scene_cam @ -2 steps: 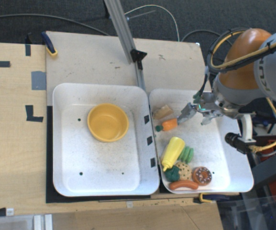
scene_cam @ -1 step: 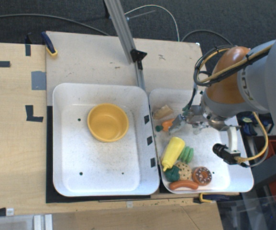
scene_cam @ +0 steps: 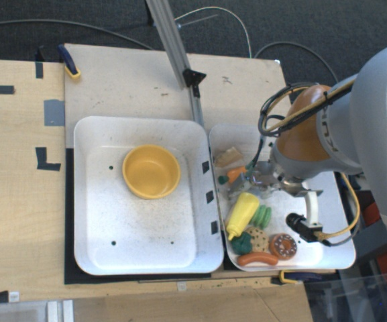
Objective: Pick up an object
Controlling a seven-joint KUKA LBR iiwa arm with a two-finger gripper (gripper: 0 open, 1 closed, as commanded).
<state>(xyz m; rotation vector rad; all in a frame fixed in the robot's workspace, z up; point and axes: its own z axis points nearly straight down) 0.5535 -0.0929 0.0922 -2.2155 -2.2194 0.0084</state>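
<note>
I am looking down at what reads as a robotics lab: a plywood bench (scene_cam: 19, 180) marked with tape, two white bins (scene_cam: 86, 200) sitting side by side on it, loose cables (scene_cam: 213, 15) trailing over dark carpet (scene_cam: 300, 12), and an aluminium pole (scene_cam: 170, 32) leaning across the view.
</note>
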